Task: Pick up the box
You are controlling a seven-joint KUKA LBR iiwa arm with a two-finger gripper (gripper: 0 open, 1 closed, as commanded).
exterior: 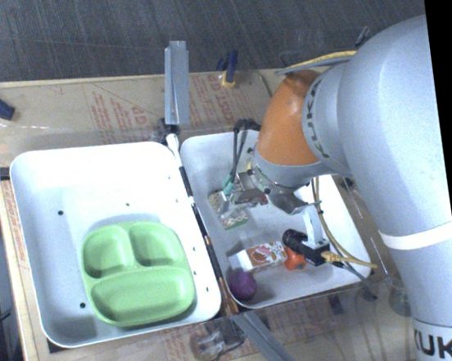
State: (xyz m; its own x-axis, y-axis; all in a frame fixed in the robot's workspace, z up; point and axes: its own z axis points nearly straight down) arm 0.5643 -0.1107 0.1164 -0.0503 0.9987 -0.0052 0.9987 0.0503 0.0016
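The box [260, 255] is small, white with a red-orange picture, and lies flat near the front of the right bin [198, 158]. My gripper [232, 206] hangs low over the middle of that bin, just behind the box and a little to its left, apart from it. The arm's orange band and grey wrist hide the right part of the bin.
A purple round thing [241, 282] lies at the right bin's front left corner, close to the box. A small orange thing [293, 262] sits just right of the box. The left bin [40, 208] holds a green divided plate [136, 271].
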